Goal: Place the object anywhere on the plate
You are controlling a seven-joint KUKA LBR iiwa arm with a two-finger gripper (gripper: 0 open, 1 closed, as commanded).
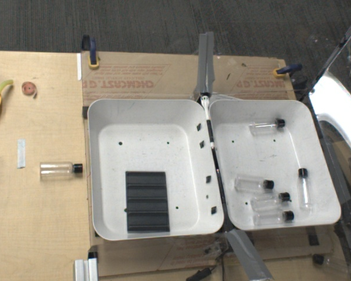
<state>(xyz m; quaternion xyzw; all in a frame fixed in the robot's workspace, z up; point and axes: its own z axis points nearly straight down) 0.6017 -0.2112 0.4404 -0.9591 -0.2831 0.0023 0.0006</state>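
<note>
Side by side on cardboard (164,78): left bin (105,113) and right bin (307,113), rims touching along the middle. Flat on the left bin's floor, toward the near edge: a black ribbed plate (146,202), bare on top.

In the right bin, five clear vials with black caps, all lying down:
- far vial (262,127), alone near the back wall
- middle vial (251,184)
- two more just nearer, (268,203) and (271,218), close together
- side vial (305,191) by the right wall, cap pointing away

Well apart from the plate, all of them, with the shared rims between.

Out on the wooden bench (35,227), left of the bins: a sixth vial (57,168) on its side.

Open or closed for the claw, and where the vials lie relative to it: cannot tell.
</note>
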